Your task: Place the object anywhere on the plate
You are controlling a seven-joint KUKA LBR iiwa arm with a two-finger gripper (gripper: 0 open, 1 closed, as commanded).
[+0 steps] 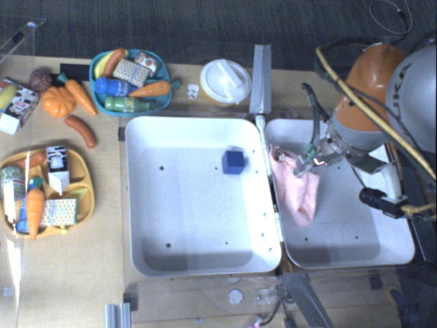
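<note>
Toward the bottom of the frame, two shallow white plastic bins are sitting side by side. In the right bin [355, 241], a limp pink cloth [299, 191] is lying against the left wall, its long axis running from the upper left of the bin down toward the lower middle, the wider end pointing down. The grey two-finger gripper [308, 162] is reaching in from the right, its fingers closing on the cloth's upper edge. In the left bin [177, 210], a small blue cube [233, 161] is resting right of centre. Farther up, a round white lidded container [225, 80] is standing beside a blue bowl of toy food [130, 80].
</note>
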